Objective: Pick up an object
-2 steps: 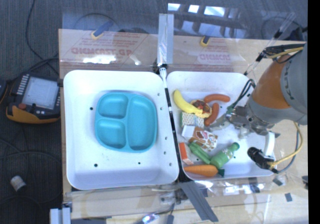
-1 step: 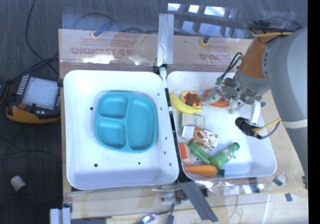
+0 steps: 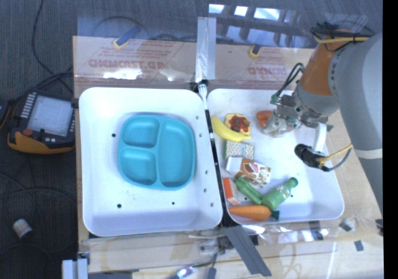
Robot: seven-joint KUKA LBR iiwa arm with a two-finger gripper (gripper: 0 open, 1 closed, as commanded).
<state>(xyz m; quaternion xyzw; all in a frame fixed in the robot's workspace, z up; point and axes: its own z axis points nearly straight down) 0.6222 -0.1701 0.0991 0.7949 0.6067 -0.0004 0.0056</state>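
A small red piece is lying in the right bin, touching the gripper hovering just over it; I cannot tell the claw's state. The piece could be getting nudged aside instead of caught, or the pizza and banana nearby could be getting bumped. The cardboard behind is showing mirrored, unreadable print.

Bright, even light is falling from above; the white bins are glowing nearly overexposed. Glare is streaking the clear plastic sheet behind them. Shadows are staying soft, detail slightly blurred.
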